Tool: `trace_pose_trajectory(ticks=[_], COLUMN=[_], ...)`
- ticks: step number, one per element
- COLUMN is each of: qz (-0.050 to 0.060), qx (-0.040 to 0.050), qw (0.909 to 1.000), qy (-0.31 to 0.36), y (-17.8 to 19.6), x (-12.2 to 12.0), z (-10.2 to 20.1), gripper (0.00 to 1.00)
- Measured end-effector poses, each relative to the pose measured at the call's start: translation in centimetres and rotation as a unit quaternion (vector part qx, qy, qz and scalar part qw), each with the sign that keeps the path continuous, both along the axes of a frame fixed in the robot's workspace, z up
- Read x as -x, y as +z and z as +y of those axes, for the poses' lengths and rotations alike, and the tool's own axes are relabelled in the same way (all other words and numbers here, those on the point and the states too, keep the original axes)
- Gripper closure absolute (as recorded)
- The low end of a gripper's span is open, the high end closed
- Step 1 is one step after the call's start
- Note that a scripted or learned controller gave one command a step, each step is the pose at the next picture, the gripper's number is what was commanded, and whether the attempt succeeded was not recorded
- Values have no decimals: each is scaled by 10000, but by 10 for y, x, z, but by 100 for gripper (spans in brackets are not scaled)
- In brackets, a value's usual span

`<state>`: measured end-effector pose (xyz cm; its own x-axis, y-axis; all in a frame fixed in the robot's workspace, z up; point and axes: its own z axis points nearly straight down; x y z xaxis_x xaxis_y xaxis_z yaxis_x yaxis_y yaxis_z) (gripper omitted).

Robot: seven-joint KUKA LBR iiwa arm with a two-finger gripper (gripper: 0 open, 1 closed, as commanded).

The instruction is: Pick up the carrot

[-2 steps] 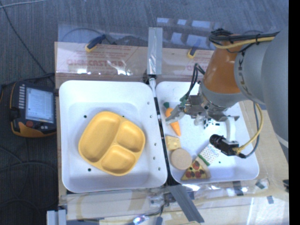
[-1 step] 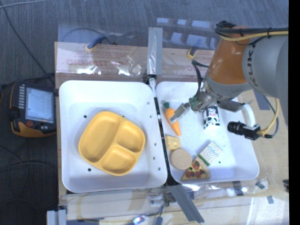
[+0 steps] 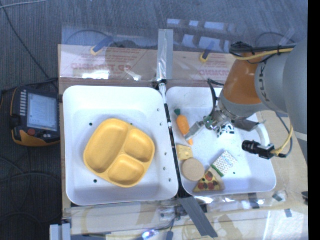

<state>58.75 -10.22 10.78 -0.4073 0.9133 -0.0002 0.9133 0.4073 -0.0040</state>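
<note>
**Figure. Arm reaching into the right bin toward the carrot.**

The small orange toy carrot with a green top [image 3: 182, 124] is lying on the floor of the right shallow white bin [image 3: 267, 176], close to the wall shared with the left shallow white bin [image 3: 70, 134], green end pointing away from the camera. The two-finger gripper [image 3: 199, 129] is hanging just beside the carrot's right flank, one metal finger [image 3: 196, 129] slanting down toward its lower end; whether the fingers are spread or pressed together cannot be told, and nothing is showing between them. The grey arm with its orange band [image 3: 242, 84] is leaning in from the right, probably to bring the gripper over the carrot. A yellow divided plastic plate [image 3: 119, 151] is sitting in the left bin; a toy pizza slice [image 3: 209, 183] is lying near the right bin's front wall.
</note>
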Motion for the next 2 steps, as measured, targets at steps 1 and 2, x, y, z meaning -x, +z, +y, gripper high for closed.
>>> trace_pose_trajectory(ticks=[1, 2], qz=[-54, -90], qx=[0, -4], qw=[9929, 9929], qy=[1184, 1183], y=[-17, -6], x=[-7, -9], z=[-2, -1], gripper=[0, 100])
